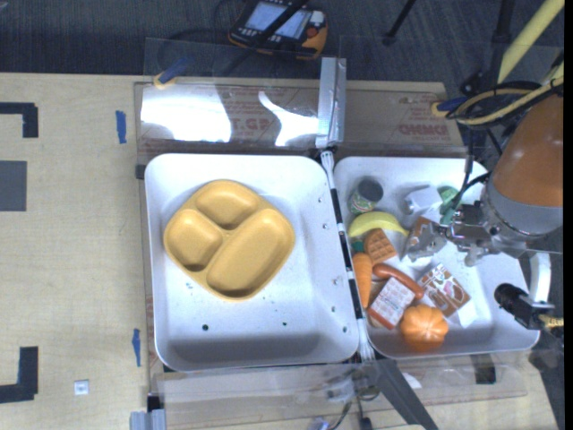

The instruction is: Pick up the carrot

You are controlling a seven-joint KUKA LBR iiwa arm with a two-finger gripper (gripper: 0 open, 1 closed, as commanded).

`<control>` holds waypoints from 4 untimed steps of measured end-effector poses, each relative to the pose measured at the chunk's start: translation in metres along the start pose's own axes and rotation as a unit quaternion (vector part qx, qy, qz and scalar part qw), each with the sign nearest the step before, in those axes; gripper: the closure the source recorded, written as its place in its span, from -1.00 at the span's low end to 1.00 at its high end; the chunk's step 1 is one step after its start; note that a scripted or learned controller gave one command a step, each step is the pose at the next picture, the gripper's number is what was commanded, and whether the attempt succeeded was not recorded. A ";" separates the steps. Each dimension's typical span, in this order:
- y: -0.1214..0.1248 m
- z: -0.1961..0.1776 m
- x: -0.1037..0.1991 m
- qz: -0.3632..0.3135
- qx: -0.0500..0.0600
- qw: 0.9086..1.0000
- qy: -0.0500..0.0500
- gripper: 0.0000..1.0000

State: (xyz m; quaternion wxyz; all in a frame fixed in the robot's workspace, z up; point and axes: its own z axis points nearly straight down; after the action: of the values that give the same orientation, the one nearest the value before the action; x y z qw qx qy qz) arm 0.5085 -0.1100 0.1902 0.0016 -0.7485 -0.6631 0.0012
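The carrot (362, 278) is a short orange stick lying lengthwise against the left wall of the right bin (501, 334), just below the banana (371, 224). A red sausage (397, 276) and a red-and-white box (389, 303) lie close on its right. My gripper (423, 238) hangs over the middle of the right bin, to the right of the carrot and a little farther back, apart from it. The grey arm with its orange band (535, 155) comes in from the right.
The right bin also holds a dark can (367, 191), a brown waffle piece (380, 243), an orange fruit (423, 326), a printed packet (445, 289) and white and green items (436, 200) at the back. The left bin (179, 339) bears a yellow divided plate (229, 238).
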 end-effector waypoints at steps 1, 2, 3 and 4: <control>-0.014 0.062 0.011 -0.088 -0.001 0.996 0.000 -1.00; -0.019 0.083 0.007 -0.118 -0.023 0.993 -0.006 -1.00; -0.017 0.084 0.007 -0.087 -0.026 0.996 -0.005 -1.00; -0.016 0.084 0.008 -0.063 -0.027 0.998 -0.004 -1.00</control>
State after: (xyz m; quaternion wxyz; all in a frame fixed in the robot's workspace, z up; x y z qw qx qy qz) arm 0.4929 -0.1002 0.1066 -0.0211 -0.7049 -0.7089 -0.0143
